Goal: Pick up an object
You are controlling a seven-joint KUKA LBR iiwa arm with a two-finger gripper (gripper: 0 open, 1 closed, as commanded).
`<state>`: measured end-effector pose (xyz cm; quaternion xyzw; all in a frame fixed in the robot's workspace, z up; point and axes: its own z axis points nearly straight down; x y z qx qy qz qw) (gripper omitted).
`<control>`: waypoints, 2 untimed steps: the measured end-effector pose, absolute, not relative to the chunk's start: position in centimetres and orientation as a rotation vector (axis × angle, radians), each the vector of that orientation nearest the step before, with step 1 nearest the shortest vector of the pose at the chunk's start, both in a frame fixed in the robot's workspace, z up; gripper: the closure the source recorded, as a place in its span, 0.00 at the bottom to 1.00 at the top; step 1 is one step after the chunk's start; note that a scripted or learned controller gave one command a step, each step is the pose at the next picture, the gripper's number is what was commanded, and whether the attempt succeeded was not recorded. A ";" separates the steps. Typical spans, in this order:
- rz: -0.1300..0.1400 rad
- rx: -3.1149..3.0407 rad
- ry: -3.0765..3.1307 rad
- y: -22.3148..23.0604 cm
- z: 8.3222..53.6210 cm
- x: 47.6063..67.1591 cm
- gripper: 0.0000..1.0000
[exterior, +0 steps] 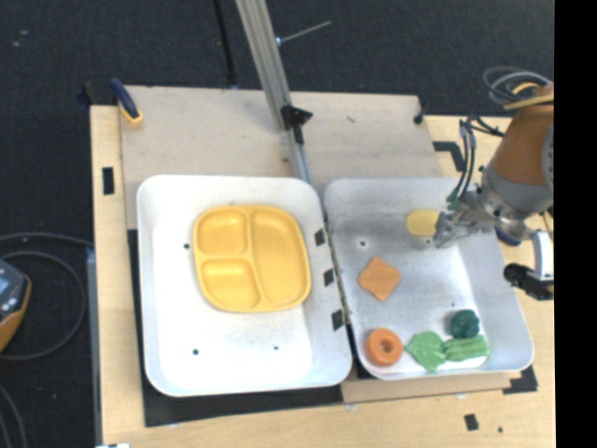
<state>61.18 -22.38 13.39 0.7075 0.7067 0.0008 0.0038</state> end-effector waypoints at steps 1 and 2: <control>0.003 2.217 2.219 -22.0 18.2 60.6 1.00; 0.004 2.215 2.219 -22.1 22.7 60.3 1.00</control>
